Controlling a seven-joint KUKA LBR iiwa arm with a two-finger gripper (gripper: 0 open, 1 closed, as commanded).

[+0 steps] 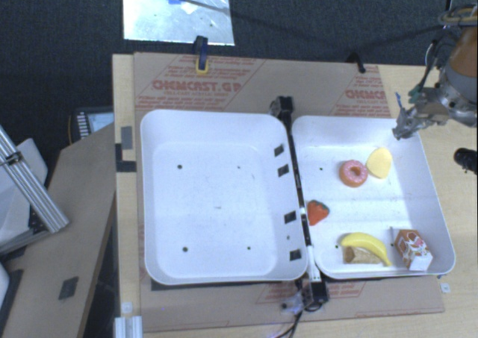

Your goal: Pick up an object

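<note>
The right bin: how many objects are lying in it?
6, all in the right bin: doughnut, lemon, strawberry, banana, bread piece under it, small carton.

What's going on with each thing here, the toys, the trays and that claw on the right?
Gripper: hanging over the right bin's far right rim, nothing seen in it.
Donut: lying flat in the right bin.
Lemon: beside the donut.
Strawberry: against the divider.
Banana: lying on a bread slice.
Small carton: in the near right corner.
Left bin: bare floor.
</note>
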